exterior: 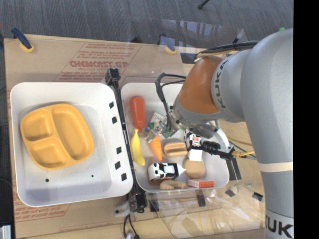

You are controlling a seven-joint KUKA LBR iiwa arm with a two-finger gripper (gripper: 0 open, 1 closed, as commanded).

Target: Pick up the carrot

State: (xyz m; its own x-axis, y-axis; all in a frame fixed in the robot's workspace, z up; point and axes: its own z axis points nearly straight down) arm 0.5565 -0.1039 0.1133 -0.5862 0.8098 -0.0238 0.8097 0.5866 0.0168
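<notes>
I see the carrot (156, 148) lying in the right bin (222, 176), between the banana (136, 149) and a bun (175, 149). My gripper (163, 126) hovers just above its top end, presumably lining up; its state I cannot tell.

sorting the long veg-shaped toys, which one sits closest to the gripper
The small orange carrot, right under the gripper. The red sausage and yellow banana lie further left.

bench board (94, 63): "CHEMCAST GP" | arm (259, 83): "KUKA"
</notes>
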